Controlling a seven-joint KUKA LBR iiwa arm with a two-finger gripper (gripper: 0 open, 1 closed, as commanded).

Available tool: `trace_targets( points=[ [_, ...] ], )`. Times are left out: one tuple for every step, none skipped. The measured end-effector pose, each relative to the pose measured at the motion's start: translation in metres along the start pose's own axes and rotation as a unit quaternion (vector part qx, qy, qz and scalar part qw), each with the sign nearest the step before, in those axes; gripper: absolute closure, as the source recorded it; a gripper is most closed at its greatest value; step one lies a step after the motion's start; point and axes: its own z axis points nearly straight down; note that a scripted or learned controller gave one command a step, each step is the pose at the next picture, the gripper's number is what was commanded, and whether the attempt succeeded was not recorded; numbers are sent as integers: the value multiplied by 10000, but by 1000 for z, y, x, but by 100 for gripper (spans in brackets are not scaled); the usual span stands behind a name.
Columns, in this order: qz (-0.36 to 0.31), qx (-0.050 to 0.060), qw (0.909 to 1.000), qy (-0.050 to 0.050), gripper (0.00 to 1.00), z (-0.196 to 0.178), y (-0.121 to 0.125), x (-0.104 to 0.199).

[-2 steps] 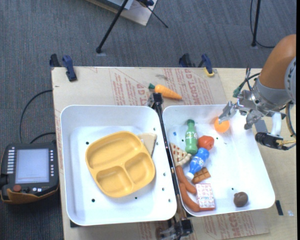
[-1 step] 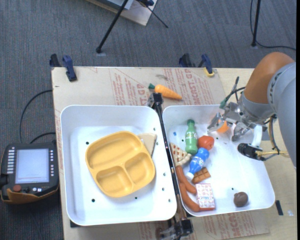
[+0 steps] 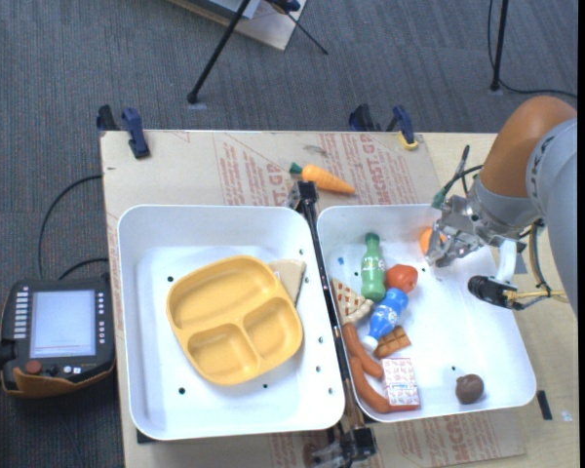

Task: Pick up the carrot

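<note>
Grey carpet around a cardboard-topped bench (image 3: 214, 164) bearing two white bins side by side. Lying outside both bins, on bare cardboard at upper centre of the frame: the carrot (image 3: 327, 177), green end toward the left, just above the seam where the bin rims meet. Sitting over the upper right corner of the right bin (image 3: 468, 334): the gripper (image 3: 450, 244), well apart from the carrot and just beside a small orange object (image 3: 426, 239). Cannot tell from this view how wide the gripper stands.

Likely trouble from here:
- Closing on the orange object instead of the carrot, owing to similar colour and nearness.
- Catching the right bin's top rim while crossing toward the upper left, if kept low.
- Rolling the carrot along the smooth cardboard with an off-centre descent, given its round, tapered body.
- Striking the black clip (image 3: 305, 195) at the seam, just beside the carrot's green end.

Open room: bare cardboard above the carrot and to both sides, up to the blue clamps (image 3: 402, 122) at the bench's top edge. Crowded toward lower centre: green bottle (image 3: 372, 264), tomato (image 3: 402, 278), blue bottle (image 3: 388, 310). Best kept clear of.
</note>
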Motion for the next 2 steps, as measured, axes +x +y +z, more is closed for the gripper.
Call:
trace_targets(
  points=[
    [-1225,-29,9925,-37,100,9,-12,-3],
    [-2784,-25,9605,-36,100,10,-73,-17]
  ],
)
